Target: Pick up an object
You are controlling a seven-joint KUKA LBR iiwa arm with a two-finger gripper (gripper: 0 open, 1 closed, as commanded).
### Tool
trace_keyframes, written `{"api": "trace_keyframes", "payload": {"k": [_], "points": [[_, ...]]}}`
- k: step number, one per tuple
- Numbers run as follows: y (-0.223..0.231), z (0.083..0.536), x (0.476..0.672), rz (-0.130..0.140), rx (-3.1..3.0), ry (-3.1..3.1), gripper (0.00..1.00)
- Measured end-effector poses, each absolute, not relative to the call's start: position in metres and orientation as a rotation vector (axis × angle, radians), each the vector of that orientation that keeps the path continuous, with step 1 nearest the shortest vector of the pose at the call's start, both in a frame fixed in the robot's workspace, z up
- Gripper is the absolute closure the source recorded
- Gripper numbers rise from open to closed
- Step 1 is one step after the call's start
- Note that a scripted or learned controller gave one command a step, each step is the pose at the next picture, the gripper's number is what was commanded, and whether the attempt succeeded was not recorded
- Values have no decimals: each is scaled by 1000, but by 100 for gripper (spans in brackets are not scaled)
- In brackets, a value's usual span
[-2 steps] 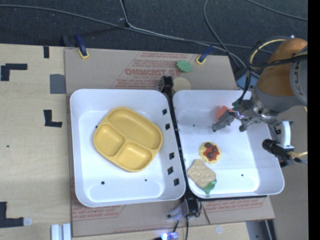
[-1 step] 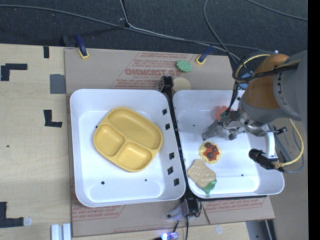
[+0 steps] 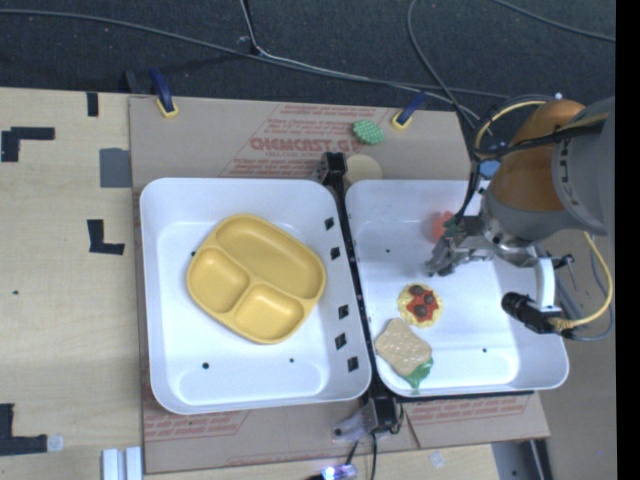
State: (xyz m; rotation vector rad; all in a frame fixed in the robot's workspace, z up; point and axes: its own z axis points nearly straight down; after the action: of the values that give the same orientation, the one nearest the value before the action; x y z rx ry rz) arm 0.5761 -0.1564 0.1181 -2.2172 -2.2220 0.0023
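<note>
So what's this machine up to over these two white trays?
A grey robot arm reaches in from the right, and its gripper hangs low over the right bin. That bin holds a small pizza-like toy, a sandwich-like piece near the front, and something orange-red beside the gripper. Nothing visibly sits in the gripper. The left bin holds a yellow divided plate.

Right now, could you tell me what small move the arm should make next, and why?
Probably ease the claw toward the camera view's bottom, over the small pizza-like toy. The claw sits in the right bin just above that toy in the view, with nothing visibly between its fingers, and the toy lies apart from the sandwich-like piece.
</note>
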Motion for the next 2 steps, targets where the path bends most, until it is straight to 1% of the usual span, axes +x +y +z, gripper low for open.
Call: {"api": "trace_keyframes", "payload": {"k": [1, 2], "points": [[-154, 166, 586, -4, -2221, -2226, 100], [-157, 209, 588, -3, -2221, -2225, 100]]}}
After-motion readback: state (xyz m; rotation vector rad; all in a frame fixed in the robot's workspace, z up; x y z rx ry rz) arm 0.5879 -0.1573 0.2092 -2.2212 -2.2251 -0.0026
